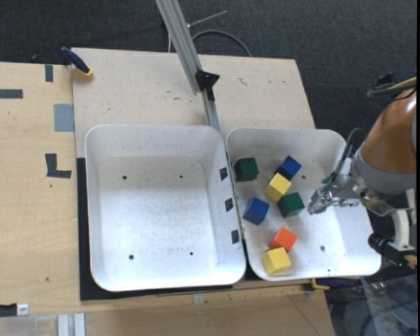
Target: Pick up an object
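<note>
**Seven cubes down in the right bin, jaws low beside them**

Nearest you, a yellow cube sits at the front of the right bin, an orange cube touching it just behind. Farther back you've got two blue cubes, two green cubes and another yellow one. Your gripper hangs just right of the nearer green cube; whether its jaws are apart or together, you cannot tell. Left bin sits alongside on the bench.

White bins held two green, two blue, two yellow cubes, one seemingly orange-red.
</note>
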### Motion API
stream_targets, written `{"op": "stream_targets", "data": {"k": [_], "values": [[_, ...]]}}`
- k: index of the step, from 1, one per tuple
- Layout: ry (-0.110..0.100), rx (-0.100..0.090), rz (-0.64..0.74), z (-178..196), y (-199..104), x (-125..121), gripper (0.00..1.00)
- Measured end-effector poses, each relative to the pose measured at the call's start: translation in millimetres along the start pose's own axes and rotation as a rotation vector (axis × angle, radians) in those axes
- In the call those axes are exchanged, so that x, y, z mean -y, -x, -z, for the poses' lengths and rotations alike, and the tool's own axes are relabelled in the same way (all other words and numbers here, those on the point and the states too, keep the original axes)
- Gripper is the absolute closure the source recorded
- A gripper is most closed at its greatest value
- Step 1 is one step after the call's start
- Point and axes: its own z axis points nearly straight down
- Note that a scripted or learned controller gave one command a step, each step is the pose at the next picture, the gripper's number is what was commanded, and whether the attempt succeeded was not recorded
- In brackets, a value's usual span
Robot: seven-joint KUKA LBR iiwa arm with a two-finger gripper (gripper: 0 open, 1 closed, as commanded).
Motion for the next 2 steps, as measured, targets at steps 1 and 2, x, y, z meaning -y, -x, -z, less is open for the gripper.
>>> {"op": "stream_targets", "data": {"k": [1, 2], "values": [[0.003, 0.001, 0.002, 61.2, -6.0, -4.3, 1.0], [-0.003, -0.001, 0.0, 65.3, -6.3, -4.7, 1.0]]}}
